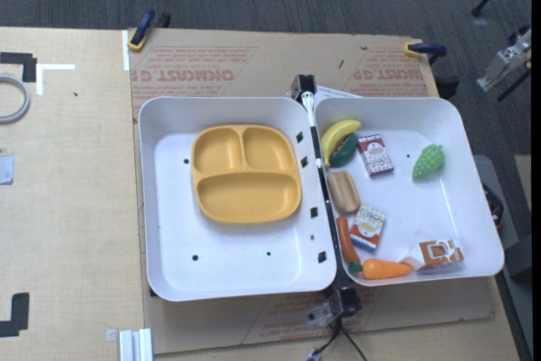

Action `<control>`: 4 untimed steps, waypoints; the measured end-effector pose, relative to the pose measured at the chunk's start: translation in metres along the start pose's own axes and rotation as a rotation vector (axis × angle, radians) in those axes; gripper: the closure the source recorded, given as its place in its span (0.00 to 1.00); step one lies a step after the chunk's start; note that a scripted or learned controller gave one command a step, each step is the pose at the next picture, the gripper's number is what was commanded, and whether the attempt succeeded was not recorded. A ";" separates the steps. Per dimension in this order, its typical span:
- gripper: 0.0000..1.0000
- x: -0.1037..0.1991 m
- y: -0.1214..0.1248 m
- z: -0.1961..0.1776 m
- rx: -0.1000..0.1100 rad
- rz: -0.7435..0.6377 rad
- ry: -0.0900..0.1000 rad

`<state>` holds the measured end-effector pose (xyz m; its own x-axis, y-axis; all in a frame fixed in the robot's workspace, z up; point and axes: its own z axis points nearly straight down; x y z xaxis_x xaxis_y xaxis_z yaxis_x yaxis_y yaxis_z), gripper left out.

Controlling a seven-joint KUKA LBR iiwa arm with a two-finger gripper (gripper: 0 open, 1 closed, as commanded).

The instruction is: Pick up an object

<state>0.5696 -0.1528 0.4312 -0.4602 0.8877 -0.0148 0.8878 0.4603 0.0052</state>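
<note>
A: Gripper (pixel 505 68)?
B: Far right edge, well off both bins, holding nothing. Open or closed: cannot tell.
A: Pickable items?
B: All in the right bin (pixel 461 190). Banana (pixel 340 134) by the dividing wall, red box (pixel 374 155) beside it, green fruit (pixel 428 161) apart, carrot (pixel 386 269) at the near rim.
A: Left bin (pixel 169 258)?
B: Yellow divided plate (pixel 247 173), lying flat.
</note>
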 end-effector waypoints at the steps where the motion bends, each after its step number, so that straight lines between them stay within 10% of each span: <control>1: 1.00 -0.001 0.001 -0.010 -0.001 -0.002 -0.003; 4: 1.00 -0.002 0.004 -0.038 -0.006 -0.007 -0.012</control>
<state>0.5739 -0.1527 0.4697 -0.4666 0.8841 -0.0269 0.8842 0.4670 0.0111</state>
